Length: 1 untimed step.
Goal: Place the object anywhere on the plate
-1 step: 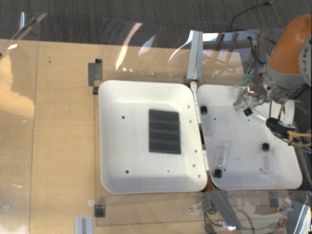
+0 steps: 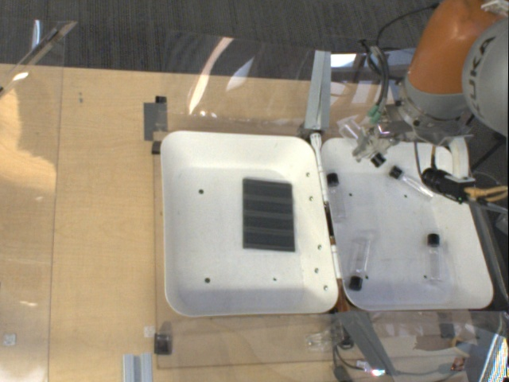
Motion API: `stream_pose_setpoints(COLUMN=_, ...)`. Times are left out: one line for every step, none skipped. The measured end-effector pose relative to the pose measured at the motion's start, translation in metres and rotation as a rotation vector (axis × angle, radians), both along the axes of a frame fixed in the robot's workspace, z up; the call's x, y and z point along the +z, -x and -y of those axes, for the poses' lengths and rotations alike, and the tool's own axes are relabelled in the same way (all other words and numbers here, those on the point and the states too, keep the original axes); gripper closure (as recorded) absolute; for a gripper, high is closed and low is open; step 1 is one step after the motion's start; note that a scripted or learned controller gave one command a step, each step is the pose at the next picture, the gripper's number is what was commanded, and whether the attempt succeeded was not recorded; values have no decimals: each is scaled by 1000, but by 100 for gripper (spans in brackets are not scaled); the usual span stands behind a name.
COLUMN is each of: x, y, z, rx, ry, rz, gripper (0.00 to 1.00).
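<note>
A pale wooden bench (image 2: 79,213) fills the nine o'clock side of the scene, with a small dark clamp (image 2: 157,118) at the left bin's eleven o'clock corner and another (image 2: 163,342) at its seven o'clock corner. The left bin (image 2: 191,213) is shallow and white with rounded corners. Near its middle lies a dark ribbed rectangular plate (image 2: 269,214), flat, its long side running twelve to six o'clock, apart from every wall of the bin.

The right bin (image 2: 382,221) sits just beside it, their rims nearly touching. Clear vials with black caps lie scattered in it. One vial (image 2: 332,188) lies near the bin's nine o'clock wall, cap toward twelve o'clock. A second vial (image 2: 359,264) lies toward seven o'clock, cap toward six. A third vial (image 2: 406,180) lies slantwise toward one o'clock of the bin's centre. A fourth vial (image 2: 433,255) lies toward four o'clock, cap at its upper end. None of them touches the plate.

The gripper (image 2: 372,140) hangs over the right bin's eleven o'clock corner, beneath the grey arm (image 2: 485,46) with its orange band (image 2: 445,38). Something clear glints at its tip, but I cannot tell whether it grips anything. Black cables (image 2: 445,183) trail toward three o'clock.
</note>
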<state>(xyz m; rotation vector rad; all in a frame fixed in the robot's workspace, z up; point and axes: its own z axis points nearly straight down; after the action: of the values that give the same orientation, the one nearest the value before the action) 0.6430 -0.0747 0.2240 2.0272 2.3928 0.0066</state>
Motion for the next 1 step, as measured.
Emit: stream_pose_setpoints(x=-23, y=-23, z=-33, rx=568, ry=3, rz=0, gripper=100)
